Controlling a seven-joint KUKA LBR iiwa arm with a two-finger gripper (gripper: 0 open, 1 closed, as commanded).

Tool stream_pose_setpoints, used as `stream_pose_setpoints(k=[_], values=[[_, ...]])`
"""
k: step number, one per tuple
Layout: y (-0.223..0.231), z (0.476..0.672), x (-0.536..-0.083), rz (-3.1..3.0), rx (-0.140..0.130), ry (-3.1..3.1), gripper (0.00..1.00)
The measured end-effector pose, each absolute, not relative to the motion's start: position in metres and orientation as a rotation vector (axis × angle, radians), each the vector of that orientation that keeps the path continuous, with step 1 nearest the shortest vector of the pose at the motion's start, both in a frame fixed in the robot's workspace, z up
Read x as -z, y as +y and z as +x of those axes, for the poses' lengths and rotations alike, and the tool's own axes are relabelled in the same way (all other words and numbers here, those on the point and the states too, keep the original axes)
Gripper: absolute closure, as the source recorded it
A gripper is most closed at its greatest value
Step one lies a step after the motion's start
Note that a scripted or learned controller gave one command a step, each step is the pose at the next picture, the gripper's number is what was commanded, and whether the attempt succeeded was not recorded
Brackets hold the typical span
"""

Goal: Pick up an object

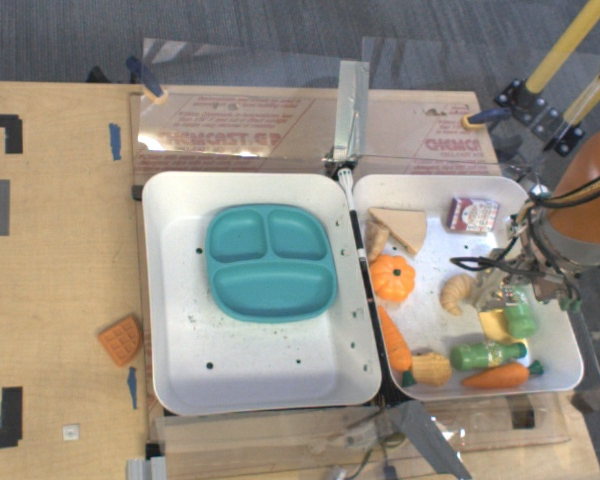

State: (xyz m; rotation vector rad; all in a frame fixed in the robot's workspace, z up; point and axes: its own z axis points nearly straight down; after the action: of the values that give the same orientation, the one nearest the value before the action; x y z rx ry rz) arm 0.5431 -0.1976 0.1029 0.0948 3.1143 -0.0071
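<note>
The right bin (435, 203) holds several toy foods: a tan bread wedge (402, 229), a red and white packet (473, 213), an orange pumpkin (393, 279), a croissant (457, 293), a carrot (395, 342), a green bottle (488, 354) and a second carrot (496, 376). My gripper (507, 286) hangs low over the bin's right side, just right of the croissant and directly above a yellow and green piece (510, 320). Its cables and body hide what lies under it.
The left bin (170, 268) carries a teal divided plate (271, 261). An orange waffle toy (120, 339) lies on the wooden bench left of the bins. A metal divider (349, 108) and clear sheets stand behind the bins. Yellow struts (570, 33) rise at the far right.
</note>
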Motion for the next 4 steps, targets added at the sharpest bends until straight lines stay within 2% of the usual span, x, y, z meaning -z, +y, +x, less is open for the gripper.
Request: stream_pose_setpoints(k=[1,2,3,4], values=[[-0.197,0.543,-0.102,0.095,0.006,3.116,0.0],[-0.215,0.52,-0.09,0.104,0.004,3.126,0.0],[-0.223,0.537,-0.09,0.065,0.005,3.128,0.0],[-0.223,0.587,-0.088,-0.119,0.004,3.127,0.0]])
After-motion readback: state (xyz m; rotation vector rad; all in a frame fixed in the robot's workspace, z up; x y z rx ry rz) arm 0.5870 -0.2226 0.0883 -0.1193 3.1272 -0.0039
